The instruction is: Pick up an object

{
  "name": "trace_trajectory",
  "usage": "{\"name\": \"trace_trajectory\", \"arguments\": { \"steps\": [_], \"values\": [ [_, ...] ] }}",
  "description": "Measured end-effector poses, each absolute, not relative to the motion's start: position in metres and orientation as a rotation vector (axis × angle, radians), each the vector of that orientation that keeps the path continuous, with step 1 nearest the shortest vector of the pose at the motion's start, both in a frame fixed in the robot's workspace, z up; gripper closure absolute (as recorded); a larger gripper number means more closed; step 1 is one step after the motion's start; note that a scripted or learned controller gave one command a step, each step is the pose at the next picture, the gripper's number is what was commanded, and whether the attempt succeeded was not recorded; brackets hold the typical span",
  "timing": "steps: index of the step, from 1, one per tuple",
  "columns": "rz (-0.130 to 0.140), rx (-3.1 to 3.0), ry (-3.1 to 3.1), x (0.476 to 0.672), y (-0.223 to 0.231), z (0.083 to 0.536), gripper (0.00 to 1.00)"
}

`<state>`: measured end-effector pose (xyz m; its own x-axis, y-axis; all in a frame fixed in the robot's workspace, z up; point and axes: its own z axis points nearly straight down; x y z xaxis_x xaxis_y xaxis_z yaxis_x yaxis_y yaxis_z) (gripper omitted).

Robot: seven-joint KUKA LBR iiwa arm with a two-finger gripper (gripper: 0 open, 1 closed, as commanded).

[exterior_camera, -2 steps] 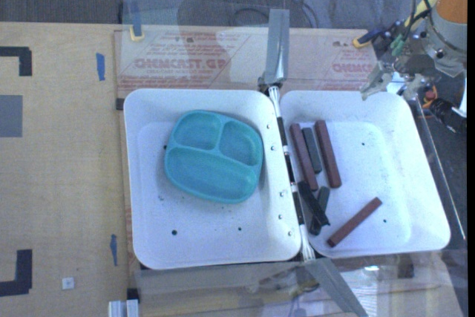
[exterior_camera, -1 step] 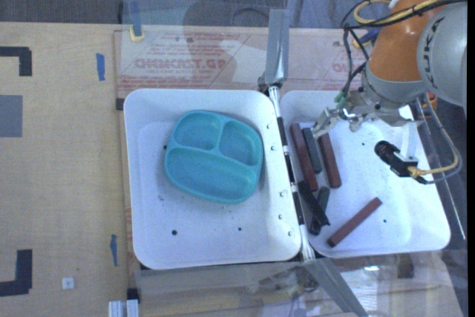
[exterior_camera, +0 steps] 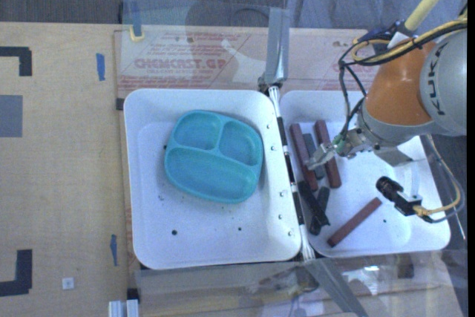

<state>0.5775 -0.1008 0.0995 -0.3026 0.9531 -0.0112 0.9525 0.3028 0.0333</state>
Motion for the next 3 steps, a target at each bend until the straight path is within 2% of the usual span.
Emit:
{"name": "trace_trajectory", "arguments": {
  "steps": [1,2,3],
  "values": [
    [0.037,1.844,2.510,0.578,-0.102,0.110,1.00],
    [0.037,1.843,2.511,0.578,-0.102,0.110,0.00],
    [0.009,1.741,2.595,0.525,-0.108,0.090,0.00]
  ]
}}
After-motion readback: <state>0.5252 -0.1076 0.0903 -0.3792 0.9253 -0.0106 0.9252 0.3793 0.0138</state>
